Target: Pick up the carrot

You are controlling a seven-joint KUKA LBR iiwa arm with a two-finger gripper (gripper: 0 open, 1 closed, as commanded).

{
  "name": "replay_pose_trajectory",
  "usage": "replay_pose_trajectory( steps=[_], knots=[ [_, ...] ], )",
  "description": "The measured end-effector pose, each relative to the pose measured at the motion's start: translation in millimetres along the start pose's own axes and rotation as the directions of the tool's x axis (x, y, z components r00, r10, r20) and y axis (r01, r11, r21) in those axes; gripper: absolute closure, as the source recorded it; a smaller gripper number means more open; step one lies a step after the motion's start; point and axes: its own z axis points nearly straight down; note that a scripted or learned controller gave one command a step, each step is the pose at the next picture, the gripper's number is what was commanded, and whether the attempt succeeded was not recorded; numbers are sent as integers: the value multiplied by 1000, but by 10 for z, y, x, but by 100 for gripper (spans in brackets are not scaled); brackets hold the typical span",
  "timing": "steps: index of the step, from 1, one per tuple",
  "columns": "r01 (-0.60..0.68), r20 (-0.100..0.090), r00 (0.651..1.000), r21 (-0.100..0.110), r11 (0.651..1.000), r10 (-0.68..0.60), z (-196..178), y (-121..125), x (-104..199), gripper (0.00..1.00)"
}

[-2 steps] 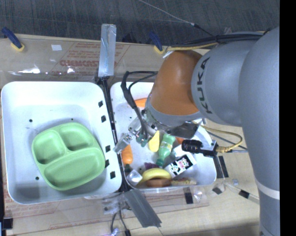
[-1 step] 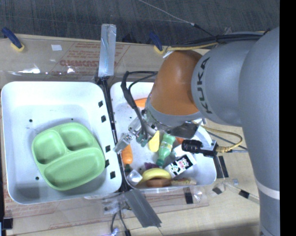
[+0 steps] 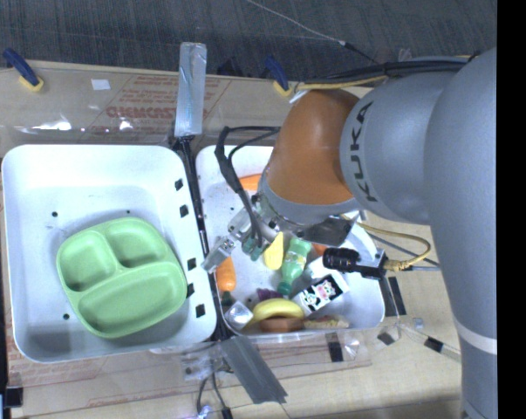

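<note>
The hand (image 3: pixel 230 244) is low in the right bin (image 3: pixel 212 175); I cannot tell its grip. The carrot (image 3: pixel 227 274) lies just below it, near a banana (image 3: pixel 276 308) and green bottle (image 3: pixel 293 267).

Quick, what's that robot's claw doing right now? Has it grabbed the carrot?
Gripper: down in the right bin, just above the carrot; open or closed cannot be told, and no grasp on the carrot is visible.
</note>
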Motion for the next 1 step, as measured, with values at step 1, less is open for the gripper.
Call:
replay_pose_trajectory(
  steps=[1],
  knots=[
    [0,0,1000,0,1000,0,0,0,0,0]
  ],
)
